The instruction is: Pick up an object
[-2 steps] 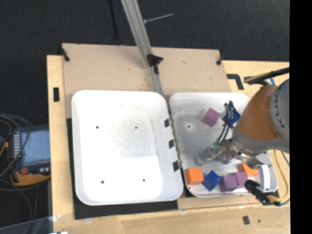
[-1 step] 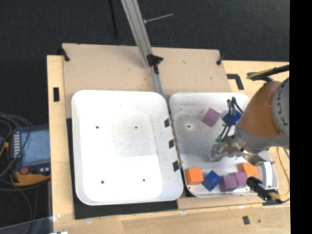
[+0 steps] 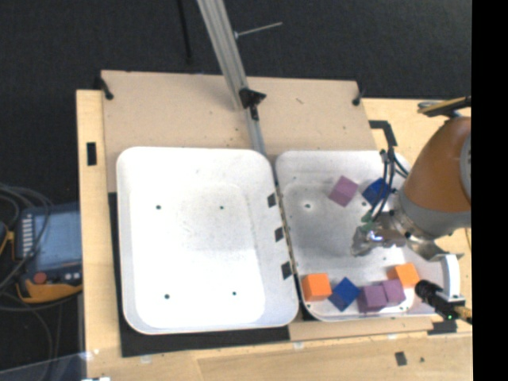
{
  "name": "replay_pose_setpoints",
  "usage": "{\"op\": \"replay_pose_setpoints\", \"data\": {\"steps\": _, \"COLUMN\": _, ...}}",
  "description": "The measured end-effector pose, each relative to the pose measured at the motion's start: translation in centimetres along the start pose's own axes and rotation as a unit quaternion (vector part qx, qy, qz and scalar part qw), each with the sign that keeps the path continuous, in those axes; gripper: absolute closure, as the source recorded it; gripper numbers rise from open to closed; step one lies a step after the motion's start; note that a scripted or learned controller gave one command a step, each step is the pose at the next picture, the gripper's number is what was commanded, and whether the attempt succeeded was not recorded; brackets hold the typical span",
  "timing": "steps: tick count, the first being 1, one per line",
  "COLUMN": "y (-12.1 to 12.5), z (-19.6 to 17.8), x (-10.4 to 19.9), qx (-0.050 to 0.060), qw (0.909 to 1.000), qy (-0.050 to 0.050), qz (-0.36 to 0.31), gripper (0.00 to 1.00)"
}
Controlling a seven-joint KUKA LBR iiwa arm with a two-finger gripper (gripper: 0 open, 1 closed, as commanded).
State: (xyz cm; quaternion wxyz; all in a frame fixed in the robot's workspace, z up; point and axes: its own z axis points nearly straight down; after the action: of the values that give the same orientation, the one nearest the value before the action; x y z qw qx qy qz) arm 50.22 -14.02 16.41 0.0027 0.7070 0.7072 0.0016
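The gripper (image 3: 367,240) hangs low over the right bin (image 3: 317,173), and whether it is wide or narrow cannot be told (the wrist blurs it). A purple block (image 3: 344,190) lies just beside it; an orange block (image 3: 317,286) and blue block (image 3: 344,294) sit near the front wall.

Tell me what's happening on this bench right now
A grey and orange robot arm reaches in from the right over the right bin, its end effector low above the bin's floor. Nothing visibly sits in its grip. Small blocks lie around it: a purple block and a blue block toward the back, and an orange block, another blue block, two purple blocks and another orange block along the front edge. The left bin sits alongside.
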Motion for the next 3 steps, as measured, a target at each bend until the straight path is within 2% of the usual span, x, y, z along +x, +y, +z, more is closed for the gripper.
{"op": "replay_pose_setpoints", "data": {"steps": 2, "y": -0.7, "z": -12.1, "x": -0.2, "qx": -0.002, "qw": 1.0, "qy": 0.0, "qz": -0.002, "gripper": 1.0}}
{"op": "replay_pose_setpoints", "data": {"steps": 3, "y": 1.9, "z": -12.5, "x": 4.6, "qx": 0.002, "qw": 1.0, "qy": 0.001, "qz": -0.004, "gripper": 1.0}}
